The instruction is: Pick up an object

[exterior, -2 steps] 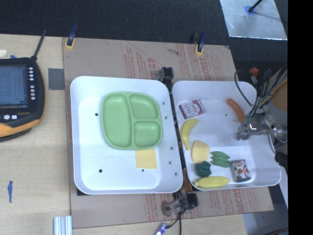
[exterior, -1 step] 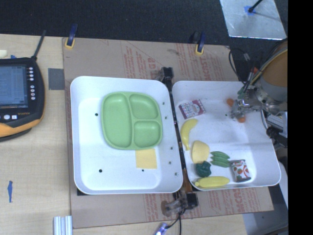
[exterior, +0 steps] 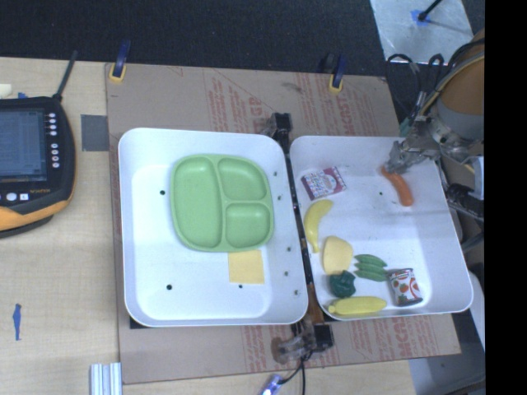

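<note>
Task judged barely under way, nothing lifted yet as far as visible. Grey metal pincer (exterior: 403, 156) low over the upper right corner of the right shallow white bin (exterior: 428, 253), tips just at or touching the top end of the small orange carrot-like stick (exterior: 400, 186), which lies on the bin floor. Cannot tell whether the pincer is released or clenched: tips small, blurred against the bin wall, and the stick's upper end merges with them. No sign of the stick raised between the tips; most of its length lying free below them. Remaining in the same bin, well apart from the pincer: a small red-and-white packet (exterior: 324, 182), a pale yellow banana-shaped piece (exterior: 316, 220), a rounded pale yellow lump (exterior: 336, 254), a green pea pod (exterior: 370, 266), a dark green leafy lump (exterior: 342, 283), a yellow corn-like piece (exterior: 357, 305) and a small red-and-white can (exterior: 403, 286). In the left white bin (exterior: 140, 220), a light green divided plastic plate (exterior: 221, 202) and a flat yellow square slice (exterior: 246, 267) just below it. Left to do, probably: close firmly on the stick and lift clear. Arm body cut off at the right, only part of the wrist in sight; cardboard-covered counter (exterior: 198, 97) beneath both bins; labels on packet and can too small to read.
</note>
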`<state>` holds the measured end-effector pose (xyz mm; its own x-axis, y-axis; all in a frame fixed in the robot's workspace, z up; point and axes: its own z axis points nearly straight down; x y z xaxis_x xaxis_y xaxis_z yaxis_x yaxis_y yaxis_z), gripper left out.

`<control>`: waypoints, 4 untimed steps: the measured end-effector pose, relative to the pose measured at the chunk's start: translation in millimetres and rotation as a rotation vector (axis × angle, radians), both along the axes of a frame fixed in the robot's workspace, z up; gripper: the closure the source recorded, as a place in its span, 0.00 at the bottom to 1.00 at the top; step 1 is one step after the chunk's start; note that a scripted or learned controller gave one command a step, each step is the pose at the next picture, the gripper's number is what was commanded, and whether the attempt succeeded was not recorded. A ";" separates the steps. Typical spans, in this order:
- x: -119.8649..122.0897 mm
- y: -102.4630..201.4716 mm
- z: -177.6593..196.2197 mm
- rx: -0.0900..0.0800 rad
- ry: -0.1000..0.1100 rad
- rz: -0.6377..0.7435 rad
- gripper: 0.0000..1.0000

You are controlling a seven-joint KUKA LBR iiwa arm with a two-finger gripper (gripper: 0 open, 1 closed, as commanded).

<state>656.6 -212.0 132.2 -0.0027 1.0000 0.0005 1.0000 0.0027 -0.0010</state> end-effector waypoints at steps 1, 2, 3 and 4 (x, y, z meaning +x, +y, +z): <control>-33.2 -0.5 81.4 -0.001 -0.001 -0.001 0.00; -0.2 0.0 74.0 0.000 0.000 0.000 0.00; 0.1 27.1 165.0 0.000 -0.001 0.001 0.00; -0.9 -0.1 93.6 -0.002 0.004 0.001 0.00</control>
